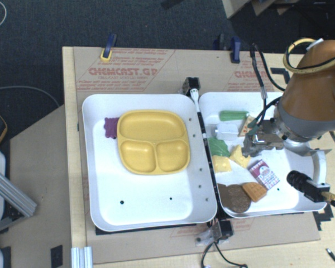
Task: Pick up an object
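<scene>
Nearest the viewer, at about 5 o'clock on the table (72,149), the front rim of the right bin (268,210) is seen; a brown round disc (234,198) and a tan waffle-like piece (254,191) are lodged against it, probably where loose items slide and settle. Just beyond, a small maroon packet (264,175) is lying flat. Further in, toward 3 o'clock, the claw (258,140) is lowered among the clutter, over a yellow wedge (238,157), a pale yellow piece (221,164) and a green piece (217,147); the task's object is judged to be one of these. Whether the claw is parted or closed cannot be told, and nothing can be seen gripped. Beyond it, at the bin's far side, a green stick (233,115) and a white block (226,131) are left untouched. At 9 o'clock, the left bin (95,166) carries a yellow divided plate (153,141), with a purple item (110,127) tucked against its left edge.
</scene>
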You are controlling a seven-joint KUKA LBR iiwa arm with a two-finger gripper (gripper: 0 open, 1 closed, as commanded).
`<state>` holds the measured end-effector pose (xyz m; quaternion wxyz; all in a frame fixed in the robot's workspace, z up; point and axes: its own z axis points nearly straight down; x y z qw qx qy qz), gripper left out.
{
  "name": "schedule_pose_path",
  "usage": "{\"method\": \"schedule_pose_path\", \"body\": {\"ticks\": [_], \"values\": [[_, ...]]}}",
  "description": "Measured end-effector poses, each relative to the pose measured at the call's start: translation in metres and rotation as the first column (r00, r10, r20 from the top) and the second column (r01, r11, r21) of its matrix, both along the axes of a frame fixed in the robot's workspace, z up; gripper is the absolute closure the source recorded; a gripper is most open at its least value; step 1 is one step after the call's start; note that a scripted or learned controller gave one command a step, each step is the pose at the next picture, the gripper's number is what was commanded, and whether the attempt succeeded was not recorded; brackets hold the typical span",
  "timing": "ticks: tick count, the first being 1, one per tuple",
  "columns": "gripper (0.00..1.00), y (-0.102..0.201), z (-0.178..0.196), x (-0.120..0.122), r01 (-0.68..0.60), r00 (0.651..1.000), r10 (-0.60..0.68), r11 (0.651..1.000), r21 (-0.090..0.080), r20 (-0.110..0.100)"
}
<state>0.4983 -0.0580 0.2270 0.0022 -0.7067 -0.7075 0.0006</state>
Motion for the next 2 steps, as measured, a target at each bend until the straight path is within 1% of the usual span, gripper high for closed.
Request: {"method": "schedule_pose_path", "body": {"ticks": [1, 2], "values": [[1.00, -0.001, 0.006, -0.013, 0.002, 1.000, -0.002, 1.000, 0.000, 0.000], [1.00, -0.014, -0.003, -0.013, 0.003, 1.000, -0.003, 1.000, -0.001, 0.000]]}}
